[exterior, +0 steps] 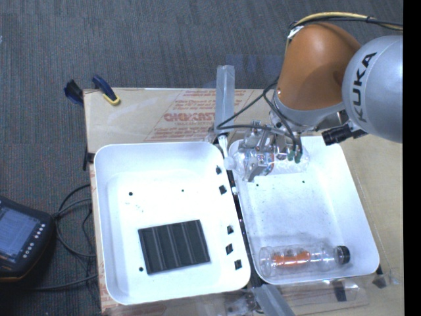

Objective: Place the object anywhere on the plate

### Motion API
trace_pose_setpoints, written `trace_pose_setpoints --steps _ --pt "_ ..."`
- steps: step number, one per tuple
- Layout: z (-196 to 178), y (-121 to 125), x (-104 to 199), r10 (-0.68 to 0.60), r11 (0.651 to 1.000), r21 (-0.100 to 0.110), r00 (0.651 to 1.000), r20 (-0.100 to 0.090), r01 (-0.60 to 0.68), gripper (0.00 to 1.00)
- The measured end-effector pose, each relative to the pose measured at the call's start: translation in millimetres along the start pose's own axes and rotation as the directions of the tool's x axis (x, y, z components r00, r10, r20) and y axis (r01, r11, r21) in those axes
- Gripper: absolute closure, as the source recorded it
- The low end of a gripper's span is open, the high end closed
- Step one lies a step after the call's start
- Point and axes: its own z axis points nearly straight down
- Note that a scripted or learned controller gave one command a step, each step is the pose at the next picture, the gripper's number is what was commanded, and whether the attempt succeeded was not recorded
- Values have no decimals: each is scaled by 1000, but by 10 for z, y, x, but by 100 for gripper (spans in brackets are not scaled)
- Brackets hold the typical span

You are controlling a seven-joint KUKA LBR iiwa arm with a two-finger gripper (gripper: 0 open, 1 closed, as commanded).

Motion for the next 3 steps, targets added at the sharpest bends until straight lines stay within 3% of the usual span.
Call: trace_pose_setpoints --steps 3 --pt "-251 12 -31 10 1000 -8 1000 0 -10 100"
